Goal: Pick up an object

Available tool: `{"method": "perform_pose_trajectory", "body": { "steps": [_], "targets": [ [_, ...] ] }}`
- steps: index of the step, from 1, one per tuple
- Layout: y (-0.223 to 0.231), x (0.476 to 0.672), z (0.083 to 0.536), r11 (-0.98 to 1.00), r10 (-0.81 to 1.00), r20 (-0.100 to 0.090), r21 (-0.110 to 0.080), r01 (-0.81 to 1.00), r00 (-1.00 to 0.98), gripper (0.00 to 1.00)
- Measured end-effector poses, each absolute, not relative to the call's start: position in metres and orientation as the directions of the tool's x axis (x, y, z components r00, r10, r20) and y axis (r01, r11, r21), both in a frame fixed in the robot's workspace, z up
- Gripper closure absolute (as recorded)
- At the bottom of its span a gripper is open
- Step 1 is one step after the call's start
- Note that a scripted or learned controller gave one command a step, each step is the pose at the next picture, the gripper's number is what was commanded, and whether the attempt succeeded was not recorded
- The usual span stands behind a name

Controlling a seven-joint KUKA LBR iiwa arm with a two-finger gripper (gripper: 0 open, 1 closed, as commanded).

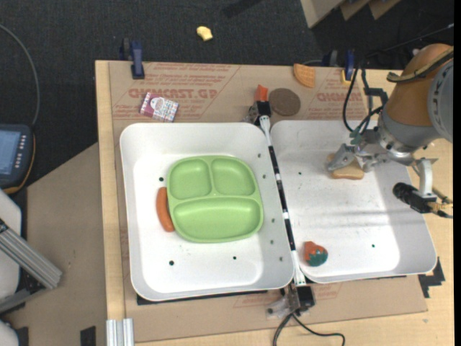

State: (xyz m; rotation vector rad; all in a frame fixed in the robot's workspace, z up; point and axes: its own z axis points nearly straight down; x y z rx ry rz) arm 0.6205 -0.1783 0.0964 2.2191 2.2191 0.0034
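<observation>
In right bin (403, 258), hand (346, 159) just above tan bread piece (348, 171)

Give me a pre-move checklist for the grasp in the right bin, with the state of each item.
1. Gripper is over the tan piece in the right bin: ok.
2. Piece sits between the fingers: cannot tell, the gripper covers its top.
3. Piece lifted off the bin floor: not ok, it looks to rest on it.
4. Space around the piece: ok, the red and teal toy lies far off at the near edge.
5. Left bin's green tray and orange piece out of the arm's way: ok.
</observation>
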Motion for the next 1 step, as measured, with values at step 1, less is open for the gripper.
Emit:
{"method": "perform_pose_trajectory", "body": {
  "steps": [1],
  "targets": [
    [-0.0905,0.6153,0.0861,0.006,1.000,-0.001,0.003,1.000,-0.006,1.00]
  ]
}}
